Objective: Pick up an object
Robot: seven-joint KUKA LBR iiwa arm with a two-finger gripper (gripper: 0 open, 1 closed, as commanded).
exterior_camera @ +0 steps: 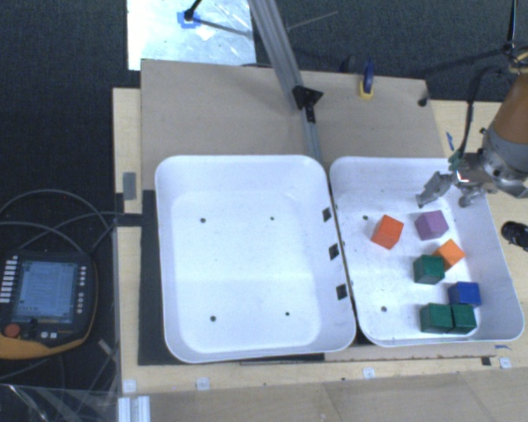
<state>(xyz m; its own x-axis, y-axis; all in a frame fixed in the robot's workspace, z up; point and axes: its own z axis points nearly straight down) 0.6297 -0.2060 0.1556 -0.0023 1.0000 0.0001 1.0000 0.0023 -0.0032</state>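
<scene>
Hand (449,192) hangs spread open over right bin (502,262), gripping nothing. Purple cube (431,224) sits just below its fingertips; orange cube (387,232) lies left of that.

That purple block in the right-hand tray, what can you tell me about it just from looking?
The purple block is a small cube of plain, matte lilac, perhaps foam or painted wood. It sits flat on the floor of the right bin, toward the far side, turned slightly askew to the walls. It stands apart from its neighbours: an orange cube to its left and a smaller orange block just below and right. The end effector hovers just above it, seemingly without touching.
</scene>
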